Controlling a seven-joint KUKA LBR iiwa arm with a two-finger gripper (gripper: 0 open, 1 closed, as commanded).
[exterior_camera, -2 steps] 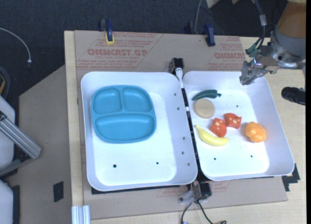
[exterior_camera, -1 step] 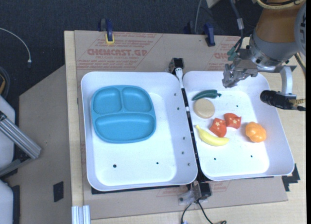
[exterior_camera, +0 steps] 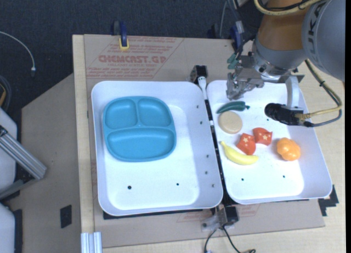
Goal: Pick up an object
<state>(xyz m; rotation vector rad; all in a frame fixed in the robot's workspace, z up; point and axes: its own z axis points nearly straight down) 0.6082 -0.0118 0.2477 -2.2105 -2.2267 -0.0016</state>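
Gripper (exterior_camera: 239,88) hangs over the right bin (exterior_camera: 312,183), near its rim at 11 o'clock; whether its jaws are open or shut cannot be told, and nothing shows between them. Just below it lies a green pepper (exterior_camera: 233,106), and a tan disc (exterior_camera: 230,121) touches that pepper at 6 o'clock. Two red pieces (exterior_camera: 254,140), a banana (exterior_camera: 238,155) and an orange fruit (exterior_camera: 288,149) sit mid-bin. The bin's 6 o'clock half is bare floor. The left bin (exterior_camera: 164,191) holds a blue divided plate (exterior_camera: 140,128).
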